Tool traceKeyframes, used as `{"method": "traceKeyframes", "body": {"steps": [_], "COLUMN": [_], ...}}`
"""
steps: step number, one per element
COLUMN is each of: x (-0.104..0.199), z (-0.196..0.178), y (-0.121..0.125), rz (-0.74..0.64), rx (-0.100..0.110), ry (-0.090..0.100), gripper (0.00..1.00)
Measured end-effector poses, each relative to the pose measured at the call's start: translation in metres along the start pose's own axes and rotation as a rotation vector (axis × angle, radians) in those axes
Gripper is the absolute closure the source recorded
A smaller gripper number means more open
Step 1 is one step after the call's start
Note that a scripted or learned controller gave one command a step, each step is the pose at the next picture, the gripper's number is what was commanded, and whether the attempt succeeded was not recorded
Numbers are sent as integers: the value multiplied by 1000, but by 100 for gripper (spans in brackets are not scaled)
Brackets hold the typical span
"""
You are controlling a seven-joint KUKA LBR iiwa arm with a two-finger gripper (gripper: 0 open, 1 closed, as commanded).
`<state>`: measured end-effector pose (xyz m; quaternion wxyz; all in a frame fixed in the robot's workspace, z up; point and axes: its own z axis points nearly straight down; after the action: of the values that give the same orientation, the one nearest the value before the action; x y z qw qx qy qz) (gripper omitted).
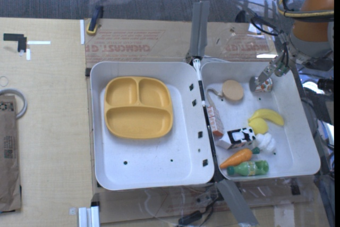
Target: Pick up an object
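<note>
The things I could pick lie in the right bin [303, 114]: a tan round disc [232, 90] toward the back, a banana [270, 116] with a lemon [257, 125] touching it, a black-and-white cow toy [242, 136], a white lumpy piece [265, 142], a carrot [236, 157] and a green bottle [248, 168] lying at the front. A red-and-white packet [214, 117] rests along the divider. My gripper [263, 83] hangs over the back of this bin, right of the disc and above the banana, apart from both. Whether my jaws are spread or closed I cannot tell. The left bin [106, 167] holds a yellow divided plate [138, 107].
</note>
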<state>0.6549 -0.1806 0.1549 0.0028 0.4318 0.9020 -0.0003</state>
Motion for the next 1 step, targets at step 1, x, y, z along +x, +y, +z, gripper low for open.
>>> {"method": "traceKeyframes", "body": {"steps": [1], "x": [-1], "z": [-10], "y": [1], "rz": [-1], "rx": [-2], "ry": [-4], "gripper": [100]}}
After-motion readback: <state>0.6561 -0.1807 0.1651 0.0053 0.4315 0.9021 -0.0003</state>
